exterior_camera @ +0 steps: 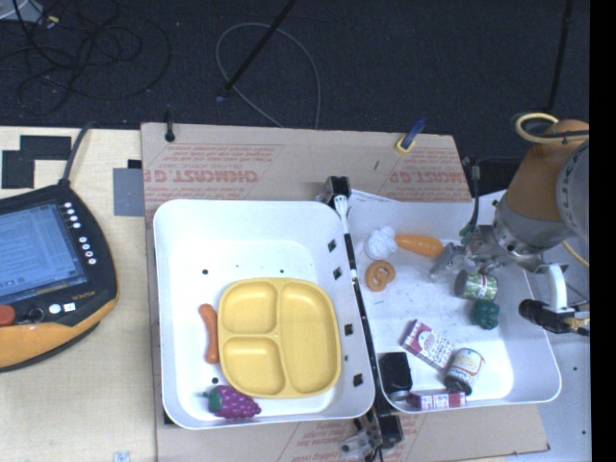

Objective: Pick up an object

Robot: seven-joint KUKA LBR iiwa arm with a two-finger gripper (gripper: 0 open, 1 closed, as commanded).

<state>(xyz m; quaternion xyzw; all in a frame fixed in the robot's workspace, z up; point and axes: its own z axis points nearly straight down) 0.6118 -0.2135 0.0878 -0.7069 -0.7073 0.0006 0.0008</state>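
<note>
Two white bins sit on brown cardboard. Down in the right bin, the gripper has its fingers apart around a green can. Nothing is lifted yet.

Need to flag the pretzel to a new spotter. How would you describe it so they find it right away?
Look at the right-hand white bin, along its left wall. Near that wall's upper stretch, just below a small white object and left of the orange carrot, lies the pretzel. It is the bin's one brown, ring-shaped piece with holes through it.
</note>
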